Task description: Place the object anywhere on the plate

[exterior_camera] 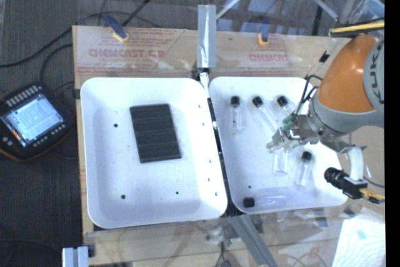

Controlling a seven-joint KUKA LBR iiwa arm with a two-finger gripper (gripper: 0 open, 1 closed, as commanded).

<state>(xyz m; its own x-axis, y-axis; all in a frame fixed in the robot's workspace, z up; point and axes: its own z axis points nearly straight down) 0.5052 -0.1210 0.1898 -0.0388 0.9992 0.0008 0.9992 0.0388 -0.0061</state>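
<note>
Currently my arm (353, 81) reaches in from the right and hangs over the right bin (250, 153), orange band uppermost. My gripper (284, 137) sits low over the bin's right half, among the clear vials. Whether it is open or closed, and whether it has hold of anything, I cannot tell: the wrist covers most of it and the glass blurs together with it.

Right bin contents, as seen: three clear vials with black caps along the far side — left vial (235, 110), middle vial (261, 108), right vial (284, 106), the latter two lying at a slant. One more capped vial (304, 169) lies just beside the gripper, nearer the front. Another vial (265, 201) lies on its side along the front wall, cap to the left.

Left bin (100, 153): dark ribbed rectangular plate (155, 132) lies flat near the centre, slightly turned. No vial rests on it; all vials are in the right bin, well apart from the plate.
</note>
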